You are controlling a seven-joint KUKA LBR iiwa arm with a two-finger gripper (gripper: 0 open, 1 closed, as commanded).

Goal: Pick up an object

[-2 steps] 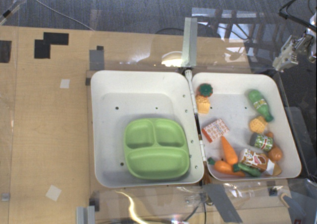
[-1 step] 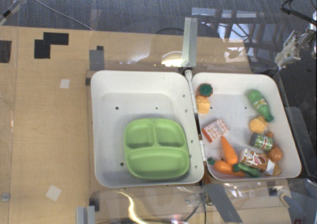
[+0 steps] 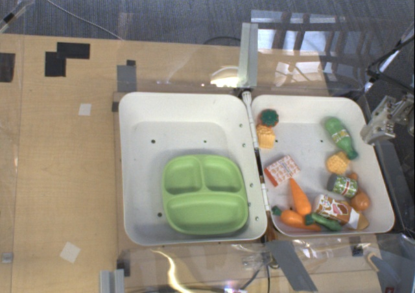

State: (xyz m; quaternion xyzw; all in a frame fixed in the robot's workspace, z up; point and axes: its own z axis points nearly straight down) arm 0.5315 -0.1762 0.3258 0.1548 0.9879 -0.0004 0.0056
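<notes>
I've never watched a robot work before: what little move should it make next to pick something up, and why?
Probably swing the claw left, in over the right bin, toward the green bottle. The claw sits at that bin's right rim, not above any item, and the bottle lies closest to it, fairly apart from the other toys.

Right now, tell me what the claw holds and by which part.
Nothing. The claw sits at the right bin's right rim, with no object between its fingers; the green bottle lies apart from it.
</notes>
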